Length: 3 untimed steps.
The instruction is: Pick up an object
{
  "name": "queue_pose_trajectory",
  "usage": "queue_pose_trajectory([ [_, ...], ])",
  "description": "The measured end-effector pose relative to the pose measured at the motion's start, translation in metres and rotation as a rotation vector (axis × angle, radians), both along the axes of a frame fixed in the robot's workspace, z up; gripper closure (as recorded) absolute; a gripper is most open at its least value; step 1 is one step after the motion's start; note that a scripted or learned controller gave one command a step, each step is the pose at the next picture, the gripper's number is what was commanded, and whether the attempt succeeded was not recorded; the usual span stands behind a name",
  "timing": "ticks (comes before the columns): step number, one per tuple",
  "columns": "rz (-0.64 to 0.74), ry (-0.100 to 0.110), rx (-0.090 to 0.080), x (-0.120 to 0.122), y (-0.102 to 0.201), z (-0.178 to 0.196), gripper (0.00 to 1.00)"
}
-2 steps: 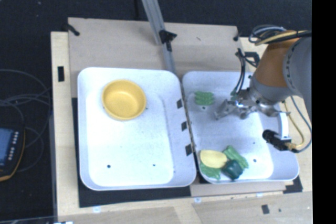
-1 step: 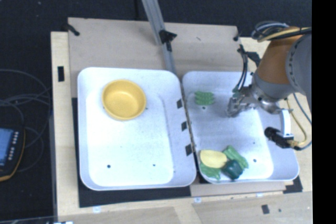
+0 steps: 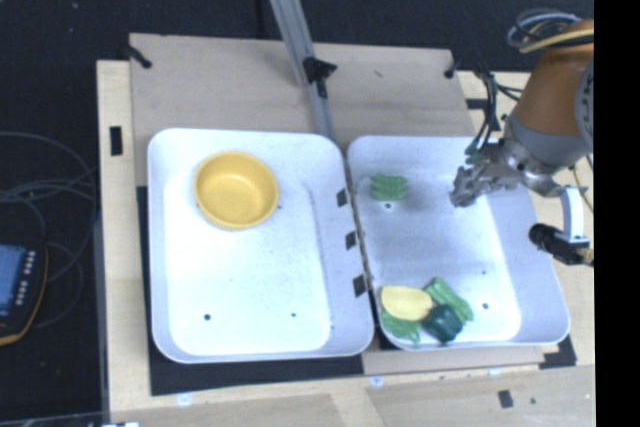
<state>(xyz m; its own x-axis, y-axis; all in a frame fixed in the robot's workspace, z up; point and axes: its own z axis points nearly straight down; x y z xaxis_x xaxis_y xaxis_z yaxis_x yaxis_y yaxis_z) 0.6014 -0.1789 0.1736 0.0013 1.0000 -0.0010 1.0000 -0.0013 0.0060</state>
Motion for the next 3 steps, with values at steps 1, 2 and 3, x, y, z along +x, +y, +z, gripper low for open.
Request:
queue_pose_trajectory([
  [1, 0.001, -0.001, 0.0, 0.001, -0.003, 0.063, 1.0],
  [2, 0.001, 0.006, 0.0, 0.001, -0.004, 0.052, 1.0],
  [3, 0.004, 0.004, 0.002, -0.004, 0.041, 0.063, 1.0],
])
